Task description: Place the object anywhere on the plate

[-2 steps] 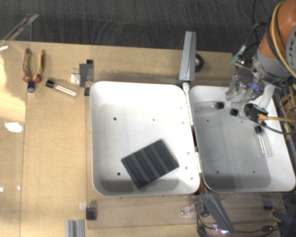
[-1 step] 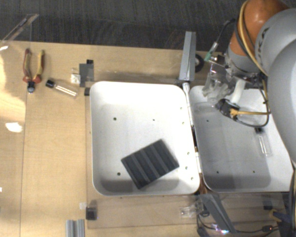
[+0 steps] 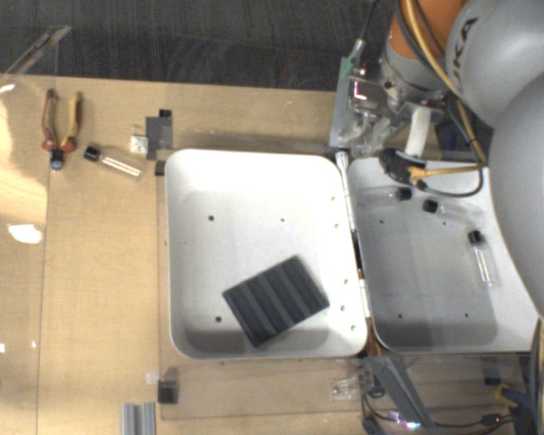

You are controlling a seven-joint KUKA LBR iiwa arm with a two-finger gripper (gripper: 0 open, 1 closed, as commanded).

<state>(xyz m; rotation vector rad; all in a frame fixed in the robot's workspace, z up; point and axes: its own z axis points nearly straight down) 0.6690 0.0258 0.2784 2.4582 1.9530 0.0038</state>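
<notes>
Nearest the viewer, at the lower margin of the bench (image 3: pixel 91 333), small fixtures sit just below the left bin (image 3: pixel 254 243): a dark block (image 3: pixel 168 390) and a ribbed metal piece (image 3: pixel 138 418) off its lower-left corner. Within the left bin, a dark ribbed rectangular object (image 3: pixel 276 300) lies flat and skewed, close to the bin's lower rim and toward its lower-right corner; the remainder of that bin's floor, above and to the left of the object, is open white surface. Touching the left bin along its right rim is the right bin (image 3: pixel 435 270), whose floor carries a small clear tube (image 3: pixel 480 259) near its right side and two small dark items near its upper rim. Left of the left bin, wooden bench lies open. Beyond the left bin's upper-left corner stand a black bracket (image 3: pixel 162 132), a small vial (image 3: pixel 113 160) and red-handled pliers (image 3: pixel 61 125). Above the seam between the bins, at the left bin's upper-right corner, hangs the gripper (image 3: pixel 367 130) beneath the grey arm (image 3: pixel 508 80); whether it is released or clenched cannot be told.
</notes>
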